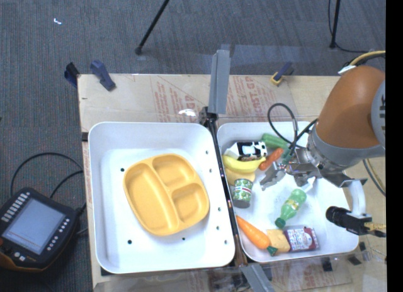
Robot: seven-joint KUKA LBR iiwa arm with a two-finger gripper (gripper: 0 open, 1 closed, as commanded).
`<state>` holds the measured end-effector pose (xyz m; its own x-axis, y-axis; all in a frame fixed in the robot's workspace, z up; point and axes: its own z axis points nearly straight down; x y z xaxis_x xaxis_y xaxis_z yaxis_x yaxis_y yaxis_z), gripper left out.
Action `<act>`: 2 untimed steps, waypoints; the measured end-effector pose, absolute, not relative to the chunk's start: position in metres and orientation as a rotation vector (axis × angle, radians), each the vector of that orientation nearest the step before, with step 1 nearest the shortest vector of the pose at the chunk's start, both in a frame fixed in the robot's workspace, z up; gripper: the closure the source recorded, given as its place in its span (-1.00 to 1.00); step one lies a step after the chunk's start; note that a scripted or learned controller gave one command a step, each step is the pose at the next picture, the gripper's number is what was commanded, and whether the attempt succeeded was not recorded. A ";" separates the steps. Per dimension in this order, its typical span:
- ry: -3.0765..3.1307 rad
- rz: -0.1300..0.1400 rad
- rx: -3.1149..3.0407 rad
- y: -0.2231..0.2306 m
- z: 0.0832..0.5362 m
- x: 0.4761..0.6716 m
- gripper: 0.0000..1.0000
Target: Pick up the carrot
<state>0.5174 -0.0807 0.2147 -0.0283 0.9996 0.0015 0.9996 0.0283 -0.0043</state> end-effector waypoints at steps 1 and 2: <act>-2.481 0.003 -1.917 -0.084 0.123 0.479 -1.00; -2.735 0.000 -1.536 -0.103 0.086 0.476 -1.00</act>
<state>0.4762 -0.1033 0.0864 -0.5205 0.8539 0.0042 0.8539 0.5205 -0.0022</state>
